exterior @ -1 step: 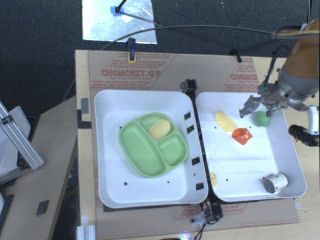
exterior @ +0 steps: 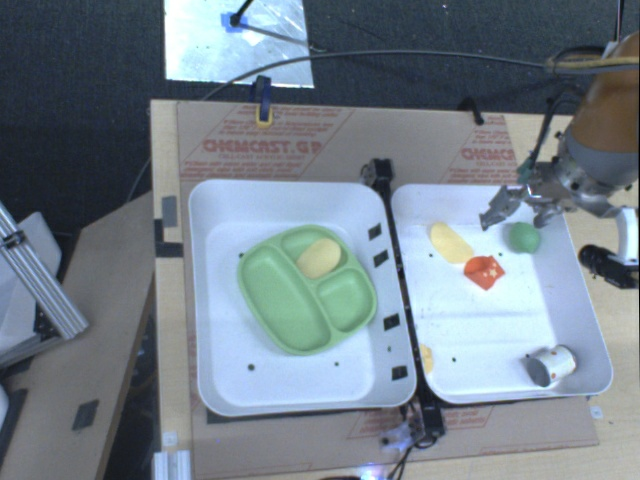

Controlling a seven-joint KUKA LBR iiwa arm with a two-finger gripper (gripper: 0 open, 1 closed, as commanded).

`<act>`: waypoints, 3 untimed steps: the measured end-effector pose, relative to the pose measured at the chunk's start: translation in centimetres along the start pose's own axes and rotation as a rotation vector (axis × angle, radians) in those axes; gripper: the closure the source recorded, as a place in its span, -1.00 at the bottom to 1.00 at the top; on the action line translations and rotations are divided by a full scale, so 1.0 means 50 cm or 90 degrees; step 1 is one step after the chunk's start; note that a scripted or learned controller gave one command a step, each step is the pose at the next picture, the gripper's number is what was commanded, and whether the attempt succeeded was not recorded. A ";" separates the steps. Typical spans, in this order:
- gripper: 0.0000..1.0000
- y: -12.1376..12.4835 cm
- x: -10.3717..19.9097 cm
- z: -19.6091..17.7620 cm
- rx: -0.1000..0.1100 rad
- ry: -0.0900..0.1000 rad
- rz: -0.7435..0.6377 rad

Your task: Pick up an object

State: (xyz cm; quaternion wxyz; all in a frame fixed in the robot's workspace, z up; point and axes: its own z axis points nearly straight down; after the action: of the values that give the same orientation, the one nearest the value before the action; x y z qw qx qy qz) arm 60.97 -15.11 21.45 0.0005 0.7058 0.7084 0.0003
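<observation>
Left shallow white plastic bin (exterior: 215,268): holds one pale green divided plate (exterior: 305,290), tilted, with a yellow rounded lump (exterior: 320,257) in its 12 o'clock compartment.

Right shallow white plastic bin (exterior: 570,318): holds four loose items. Yellow oblong piece (exterior: 449,242) at about 10 o'clock of the bin. Small red-orange chunk (exterior: 484,272) just beside it, toward the centre. Green ball (exterior: 522,237) at 1 o'clock, near the far wall. White and grey cylinder (exterior: 551,364) lying on its side at 5 o'clock, well apart from the rest.

Two-finger gripper (exterior: 512,206): hangs at 12 o'clock of the right bin, just above and beside the green ball. Jaws appear spread and released, nothing between them.

Task status, as judged: no object lifted yet. All items rest on their bin floors. Descent, closing and lift remain; the green ball looks the likeliest candidate.
</observation>
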 end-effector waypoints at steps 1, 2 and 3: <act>-1.00 0.011 0.016 0.113 0.002 0.000 -0.002; -1.00 0.027 0.022 0.204 0.001 0.000 -0.002; -1.00 0.029 0.023 0.262 0.001 0.000 -0.002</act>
State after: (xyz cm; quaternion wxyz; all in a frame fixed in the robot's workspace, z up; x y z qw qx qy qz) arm 62.40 -13.97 8.37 0.0000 0.7049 0.7094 -0.0001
